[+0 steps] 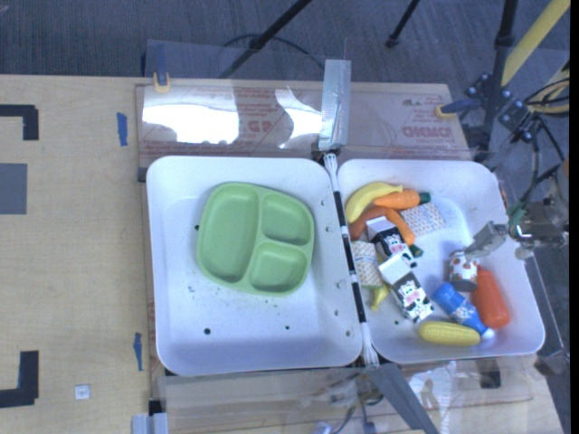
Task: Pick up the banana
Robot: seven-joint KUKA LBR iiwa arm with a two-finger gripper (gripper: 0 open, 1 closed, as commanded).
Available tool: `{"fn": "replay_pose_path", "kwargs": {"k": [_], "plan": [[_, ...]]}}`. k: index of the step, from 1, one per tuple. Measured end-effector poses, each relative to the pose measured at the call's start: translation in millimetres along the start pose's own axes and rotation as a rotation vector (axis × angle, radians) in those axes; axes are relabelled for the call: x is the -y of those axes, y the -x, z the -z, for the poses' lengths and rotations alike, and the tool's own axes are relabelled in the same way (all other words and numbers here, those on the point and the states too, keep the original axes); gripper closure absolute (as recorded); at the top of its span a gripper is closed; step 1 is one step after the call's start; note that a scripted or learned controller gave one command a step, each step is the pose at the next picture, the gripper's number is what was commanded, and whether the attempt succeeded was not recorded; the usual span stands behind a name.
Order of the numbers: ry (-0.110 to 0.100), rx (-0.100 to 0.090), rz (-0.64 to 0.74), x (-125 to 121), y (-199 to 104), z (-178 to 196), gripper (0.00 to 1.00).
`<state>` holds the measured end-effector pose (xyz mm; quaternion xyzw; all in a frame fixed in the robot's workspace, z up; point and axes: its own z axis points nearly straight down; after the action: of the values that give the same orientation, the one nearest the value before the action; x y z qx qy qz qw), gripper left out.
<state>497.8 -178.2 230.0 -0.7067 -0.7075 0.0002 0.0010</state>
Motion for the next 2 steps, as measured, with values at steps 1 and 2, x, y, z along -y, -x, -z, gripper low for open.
{"fn": "replay_pose_path", "kwargs": {"k": [1,2], "plan": [[-0.003,-0.001,-0.307,3.7,-70.1,-17.5,0.00],[0.003,0.002,-0.231,-31.6,-9.8,-5.5,0.00]]}}
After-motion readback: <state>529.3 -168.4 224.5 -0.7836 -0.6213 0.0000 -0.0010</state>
